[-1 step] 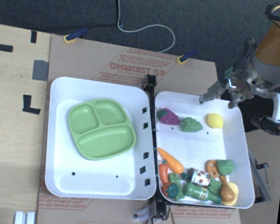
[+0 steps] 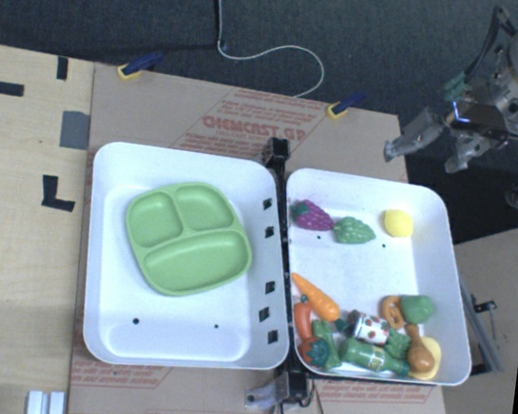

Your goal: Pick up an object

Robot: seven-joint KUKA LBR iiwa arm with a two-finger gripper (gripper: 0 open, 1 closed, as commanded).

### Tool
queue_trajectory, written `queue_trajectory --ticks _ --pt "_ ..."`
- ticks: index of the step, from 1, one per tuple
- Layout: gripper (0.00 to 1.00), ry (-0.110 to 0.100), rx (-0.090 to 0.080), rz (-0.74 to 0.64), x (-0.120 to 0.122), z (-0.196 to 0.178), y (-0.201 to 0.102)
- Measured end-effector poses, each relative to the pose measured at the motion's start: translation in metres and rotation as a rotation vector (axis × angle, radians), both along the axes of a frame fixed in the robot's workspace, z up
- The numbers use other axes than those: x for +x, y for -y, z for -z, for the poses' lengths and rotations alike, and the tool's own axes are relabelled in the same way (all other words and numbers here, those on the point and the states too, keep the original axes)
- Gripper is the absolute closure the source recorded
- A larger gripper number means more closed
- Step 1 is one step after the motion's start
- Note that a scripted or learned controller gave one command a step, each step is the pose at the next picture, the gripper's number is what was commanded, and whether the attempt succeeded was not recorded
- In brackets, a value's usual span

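While no toy is chosen yet, the gripper (image 2: 438, 144) hangs spread wide and empty beyond the right bin's (image 2: 445, 231) far edge.
Toy food sits there: carrot (image 2: 315, 297), lemon (image 2: 397, 222), grapes (image 2: 312, 215), heaped mostly near-right.

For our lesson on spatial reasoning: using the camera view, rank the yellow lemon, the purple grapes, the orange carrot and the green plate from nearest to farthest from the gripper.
Measured from the gripper:
1. Yellow lemon, right bin's far corner.
2. Purple grapes, right bin, beside the divider.
3. Orange carrot, right bin, lower down.
4. Green plate, left bin.
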State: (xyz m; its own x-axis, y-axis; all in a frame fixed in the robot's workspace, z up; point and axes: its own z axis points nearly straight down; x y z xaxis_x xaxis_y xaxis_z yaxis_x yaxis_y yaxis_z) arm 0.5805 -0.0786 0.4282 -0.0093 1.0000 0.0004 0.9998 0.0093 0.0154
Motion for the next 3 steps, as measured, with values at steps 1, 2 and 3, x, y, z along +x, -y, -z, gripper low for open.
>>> queue_trajectory --ticks 1,2,3 --pt "0.0 -0.011 0.002 0.0 -0.057 -0.04 -0.065" --pt "0.0 -0.008 0.003 -0.003 -0.098 -0.112 -0.144" --pt "1.0 -0.016 -0.002 0.005 -0.096 -0.117 -0.139"
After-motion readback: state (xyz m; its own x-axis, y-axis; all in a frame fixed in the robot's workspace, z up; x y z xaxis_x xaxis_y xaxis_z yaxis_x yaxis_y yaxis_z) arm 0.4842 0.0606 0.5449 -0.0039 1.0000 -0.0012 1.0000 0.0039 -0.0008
